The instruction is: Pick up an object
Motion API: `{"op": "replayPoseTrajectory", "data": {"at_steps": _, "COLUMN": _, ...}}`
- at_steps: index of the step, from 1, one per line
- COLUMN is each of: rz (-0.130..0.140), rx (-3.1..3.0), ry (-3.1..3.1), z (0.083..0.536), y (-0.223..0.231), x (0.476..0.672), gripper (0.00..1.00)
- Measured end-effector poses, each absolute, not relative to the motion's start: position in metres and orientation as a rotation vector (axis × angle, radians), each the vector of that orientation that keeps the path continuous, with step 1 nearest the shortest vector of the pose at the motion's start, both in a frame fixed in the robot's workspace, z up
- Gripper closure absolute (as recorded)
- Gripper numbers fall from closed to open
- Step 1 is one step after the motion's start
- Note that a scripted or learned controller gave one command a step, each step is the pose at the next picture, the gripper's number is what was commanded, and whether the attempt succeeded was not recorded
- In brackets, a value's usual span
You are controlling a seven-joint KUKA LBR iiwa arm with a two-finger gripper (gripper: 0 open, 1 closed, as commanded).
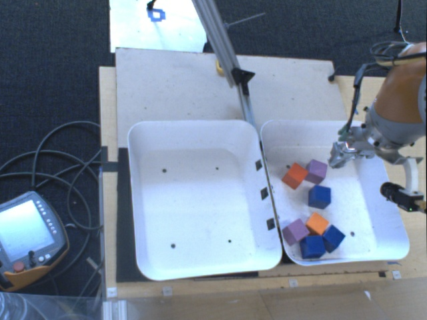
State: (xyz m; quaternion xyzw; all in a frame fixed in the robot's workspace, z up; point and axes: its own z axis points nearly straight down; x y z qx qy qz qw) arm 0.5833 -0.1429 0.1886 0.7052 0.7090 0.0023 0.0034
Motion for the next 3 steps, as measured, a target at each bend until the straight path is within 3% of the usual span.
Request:
{"op": "replayPoseTrajectory", "data": {"at_steps": 2, "rz": 0.008, "rx": 2.21, "ry": 2.222, "z": 0.299, "y": -0.135, "x": 0.581, "gripper": 1.0}}
{"op": "replayPoseTrajectory", "data": {"at_steps": 3, "rz": 0.003, "rx": 2.21, "ry": 2.232, "z": 0.293, "y": -0.086, "x": 0.58, "gripper": 1.0}}
